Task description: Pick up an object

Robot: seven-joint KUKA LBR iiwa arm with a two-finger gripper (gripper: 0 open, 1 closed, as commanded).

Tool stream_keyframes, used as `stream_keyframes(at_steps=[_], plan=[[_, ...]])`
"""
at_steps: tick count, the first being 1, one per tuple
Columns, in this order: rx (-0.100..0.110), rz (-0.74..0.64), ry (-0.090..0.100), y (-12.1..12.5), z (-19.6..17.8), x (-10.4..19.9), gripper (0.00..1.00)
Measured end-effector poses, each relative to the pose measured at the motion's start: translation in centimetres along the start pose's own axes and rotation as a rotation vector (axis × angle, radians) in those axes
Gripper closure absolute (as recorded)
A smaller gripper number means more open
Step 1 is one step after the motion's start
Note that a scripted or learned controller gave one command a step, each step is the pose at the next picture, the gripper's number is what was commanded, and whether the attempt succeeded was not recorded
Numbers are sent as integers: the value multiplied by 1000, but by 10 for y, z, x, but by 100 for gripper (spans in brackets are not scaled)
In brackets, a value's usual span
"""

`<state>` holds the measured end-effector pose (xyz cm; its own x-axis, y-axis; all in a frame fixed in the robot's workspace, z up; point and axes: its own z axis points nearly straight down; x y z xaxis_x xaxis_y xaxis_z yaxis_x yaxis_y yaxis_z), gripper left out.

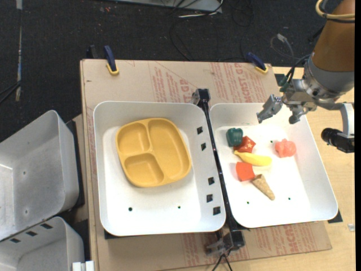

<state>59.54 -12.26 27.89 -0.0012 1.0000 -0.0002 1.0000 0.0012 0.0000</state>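
6 toy foods lie loose in the right bin (316, 202): green pepper (234, 135), red strawberry (246, 145), yellow banana (254, 159), orange block (245, 171), tan cone (264, 186), pink piece (285, 148) apart.

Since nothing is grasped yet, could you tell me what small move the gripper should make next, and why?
Probably descend toward the pink lumpy toy: the open gripper hovers above the right white bin's far edge, and that toy lies closest and apart from the others.
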Motion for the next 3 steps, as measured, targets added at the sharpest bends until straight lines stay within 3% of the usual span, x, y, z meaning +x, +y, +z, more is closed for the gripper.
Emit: stream_keyframes(at_steps=[1,3], plan=[[5,2,0,2,63,-2,0],[4,3,1,-2,151,-9,0]])
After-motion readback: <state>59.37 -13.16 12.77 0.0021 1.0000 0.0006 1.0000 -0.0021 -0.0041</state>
